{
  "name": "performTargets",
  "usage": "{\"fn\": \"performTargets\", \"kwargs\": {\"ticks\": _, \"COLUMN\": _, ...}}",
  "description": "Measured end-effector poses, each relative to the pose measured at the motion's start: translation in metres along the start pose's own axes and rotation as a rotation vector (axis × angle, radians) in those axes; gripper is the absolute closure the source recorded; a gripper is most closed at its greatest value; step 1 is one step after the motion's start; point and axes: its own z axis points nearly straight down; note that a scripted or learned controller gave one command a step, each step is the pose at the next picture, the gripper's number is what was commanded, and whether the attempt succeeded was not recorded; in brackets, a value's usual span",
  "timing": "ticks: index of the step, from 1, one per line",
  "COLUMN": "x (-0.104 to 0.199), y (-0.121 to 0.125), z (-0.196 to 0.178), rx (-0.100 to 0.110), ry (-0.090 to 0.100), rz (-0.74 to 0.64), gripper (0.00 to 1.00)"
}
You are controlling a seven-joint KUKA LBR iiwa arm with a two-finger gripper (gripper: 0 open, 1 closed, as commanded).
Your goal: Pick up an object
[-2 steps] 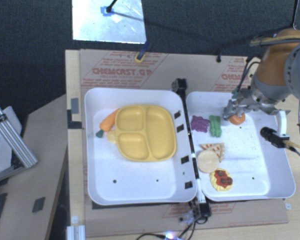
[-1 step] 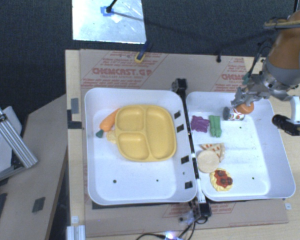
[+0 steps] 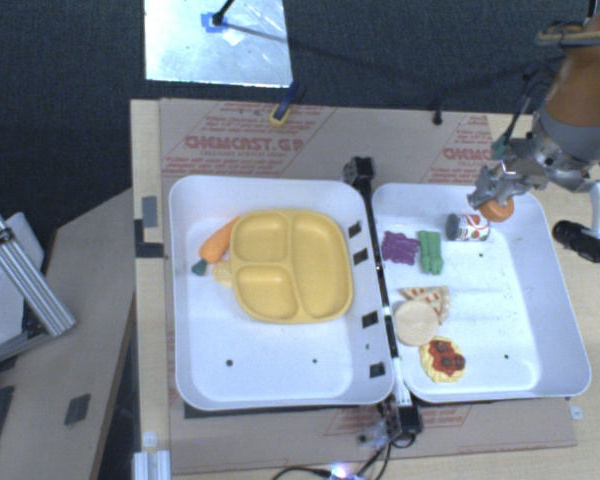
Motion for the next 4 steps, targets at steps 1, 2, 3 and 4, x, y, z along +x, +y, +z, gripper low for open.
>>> {"fn": "performTargets", "kwargs": {"ticks": 1, "x": 0.052, "y": -0.001, "z": 0.001, "rx": 0.003, "ry": 0.001, "rz": -0.004, "gripper": 1.00}}
{"fn": "performTargets", "kwargs": {"ticks": 2, "x": 0.102, "y": -0.017, "z": -0.009, "rx": 0.004, "ry": 0.002, "rz": -0.004, "gripper": 1.00}}
{"fn": "performTargets", "kwargs": {"ticks": 3, "x": 0.155, "y": -0.035, "z": 0.005, "rx": 0.005, "ry": 0.002, "rz": -0.004, "gripper": 1.00}}
{"fn": "performTargets", "kwargs": {"ticks": 4, "x": 0.209, "y": -0.060, "z": 0.006, "rx": 0.006, "ry": 0.003, "rz": -0.005, "gripper": 1.00}}
